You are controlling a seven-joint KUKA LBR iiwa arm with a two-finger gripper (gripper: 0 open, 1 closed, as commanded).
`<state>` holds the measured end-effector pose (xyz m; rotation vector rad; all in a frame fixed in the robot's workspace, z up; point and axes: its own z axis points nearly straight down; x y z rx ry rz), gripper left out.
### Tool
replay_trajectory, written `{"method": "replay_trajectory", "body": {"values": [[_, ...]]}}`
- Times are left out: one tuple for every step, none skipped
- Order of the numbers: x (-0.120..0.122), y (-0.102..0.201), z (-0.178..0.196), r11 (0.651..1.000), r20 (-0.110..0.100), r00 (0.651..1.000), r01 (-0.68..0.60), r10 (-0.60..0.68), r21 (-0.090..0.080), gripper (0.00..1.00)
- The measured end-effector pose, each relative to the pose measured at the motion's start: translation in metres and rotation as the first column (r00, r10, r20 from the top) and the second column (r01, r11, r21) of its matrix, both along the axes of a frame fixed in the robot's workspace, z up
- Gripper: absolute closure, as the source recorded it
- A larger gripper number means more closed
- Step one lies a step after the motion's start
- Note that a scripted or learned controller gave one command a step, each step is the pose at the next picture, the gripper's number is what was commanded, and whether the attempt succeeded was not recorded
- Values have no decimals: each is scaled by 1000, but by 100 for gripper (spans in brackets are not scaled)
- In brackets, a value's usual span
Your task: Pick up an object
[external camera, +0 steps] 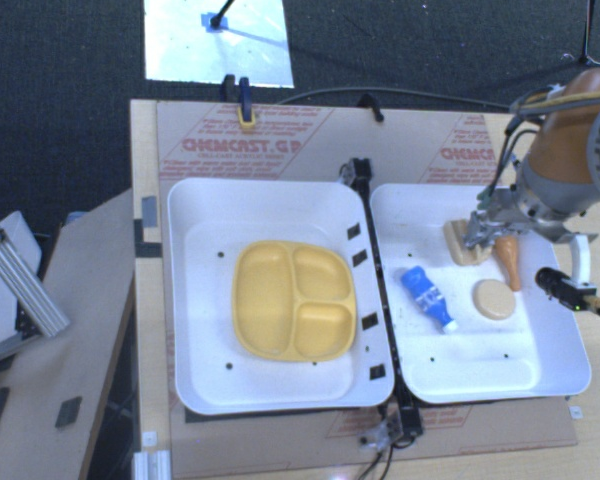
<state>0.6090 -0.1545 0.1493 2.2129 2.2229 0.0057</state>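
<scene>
- The pincer (480, 232) is down in the right bin (480, 368), at its far side, right over a pale tan block (462, 245); I cannot tell how it is set, nor whether anything is held.
- Just beside it lies an orange cone-shaped piece (509, 259), like a toy carrot, and nearer me a round beige disc (496, 300).
- Towards the bin's middle sits a small blue bottle (427, 297) with a white cap, apart from the rest.
- The left bin (195, 368) holds a yellow divided plate (294, 299).
- My guess: this is the grasping step, on the tan block. Next the arm must lift straight up, with the block actually caught.
</scene>
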Motion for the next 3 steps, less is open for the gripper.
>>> {"method": "replay_trajectory", "body": {"values": [[12,-1,58,1000,2,1000,-1,1,-1,100],[13,-1,65,1000,-3,1000,-1,1,0,100],[12,50,57,1000,-5,1000,-4,4,3,100]]}}
